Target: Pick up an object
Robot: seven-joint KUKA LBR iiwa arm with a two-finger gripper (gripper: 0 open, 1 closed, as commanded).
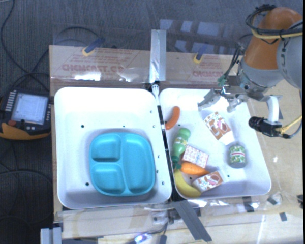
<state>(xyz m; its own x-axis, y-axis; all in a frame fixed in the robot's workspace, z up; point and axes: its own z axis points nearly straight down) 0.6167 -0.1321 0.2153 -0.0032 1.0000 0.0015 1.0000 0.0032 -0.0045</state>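
Overhead slant on both bins (61,136)

You are looking at a pale wooden table (287,161) that carries two shallow white plastic bins side by side. Take the left white bin (71,136) as your landmark: the right white bin (254,174) sits just beside it, their inner rims touching. Behind the left bin, a flat brown cardboard sheet with red print (107,65) lies on the table. A strip of grey tape (157,55) crosses that cardboard above the seam between the bins.
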